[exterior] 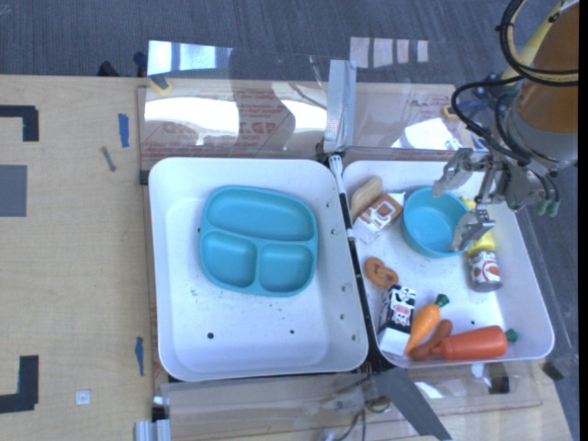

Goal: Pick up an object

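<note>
The right bin point(537, 324) holds a round blue bowl point(430, 223), a tan bread roll point(366, 193), a small brown-and-white carton point(378, 215), a pretzel point(379, 272), a black-and-white milk carton point(399, 309), a small carrot point(424, 322), a long orange carrot point(470, 343), a small can point(483, 269) and a yellow piece point(483, 241). My gripper point(461, 204) hangs open over the bowl's right rim, one finger at the bowl's upper right and the other beside the yellow piece. Nothing sits between the fingers.
In the left bin point(175, 338) lies a blue divided plate point(259, 239). A clear upright panel point(276, 118) stands behind both bins. The orange-banded arm point(551, 62) comes in from the upper right. Bare wooden bench point(64, 246) lies to the left.
</note>
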Controlling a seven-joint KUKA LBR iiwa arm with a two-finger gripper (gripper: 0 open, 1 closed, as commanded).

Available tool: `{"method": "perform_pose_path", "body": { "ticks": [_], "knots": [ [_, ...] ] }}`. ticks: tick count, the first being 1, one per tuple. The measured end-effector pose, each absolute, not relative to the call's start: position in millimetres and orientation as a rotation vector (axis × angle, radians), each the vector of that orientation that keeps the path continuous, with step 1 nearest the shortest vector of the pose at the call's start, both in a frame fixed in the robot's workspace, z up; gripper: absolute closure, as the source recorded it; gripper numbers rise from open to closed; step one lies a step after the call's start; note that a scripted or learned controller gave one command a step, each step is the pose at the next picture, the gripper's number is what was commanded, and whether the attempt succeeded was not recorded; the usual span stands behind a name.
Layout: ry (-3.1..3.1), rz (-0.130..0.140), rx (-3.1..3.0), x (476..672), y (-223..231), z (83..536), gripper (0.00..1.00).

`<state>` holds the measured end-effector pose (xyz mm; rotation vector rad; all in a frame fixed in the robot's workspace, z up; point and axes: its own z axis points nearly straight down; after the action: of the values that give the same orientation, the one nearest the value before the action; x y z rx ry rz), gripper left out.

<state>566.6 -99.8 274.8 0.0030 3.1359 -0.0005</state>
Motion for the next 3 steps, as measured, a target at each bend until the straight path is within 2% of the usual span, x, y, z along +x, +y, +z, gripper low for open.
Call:
{"method": "perform_pose_path", "body": {
  "ticks": [1, 2, 3],
  "knots": [
    [3.141, 0.0, -0.008, 532.0, -126, 128, 0.0],
    [3.126, -0.001, 0.177, 620.1, -105, 89, 0.0],
    [3.131, -0.001, 0.144, 533.9, -124, 89, 0.0]
  ]
}}
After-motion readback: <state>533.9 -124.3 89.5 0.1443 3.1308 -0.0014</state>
